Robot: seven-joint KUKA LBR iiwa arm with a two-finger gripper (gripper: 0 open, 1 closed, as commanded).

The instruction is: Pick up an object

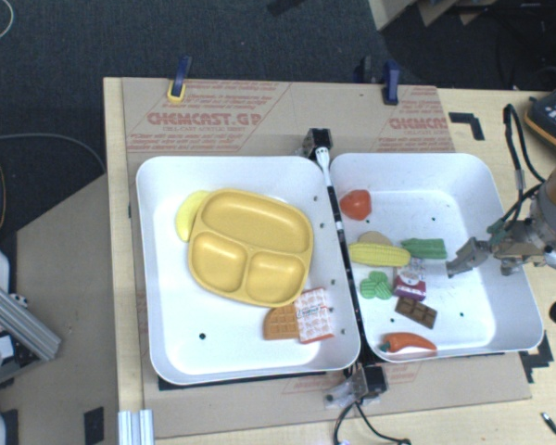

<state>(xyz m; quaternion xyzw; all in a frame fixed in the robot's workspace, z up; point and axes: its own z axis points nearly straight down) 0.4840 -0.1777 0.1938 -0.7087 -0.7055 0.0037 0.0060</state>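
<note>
gripper [463,259] low, over right bin [473,179]

Hand [465,259] low, reaching in from right.

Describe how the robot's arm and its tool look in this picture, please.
At the right edge, the grey metal tool tapers into a slim finger that ends above the right shallow white bin. Its body is a cluster of grey blocks with thin dark cables looping above it. The arm itself is mostly cropped out.
</note>
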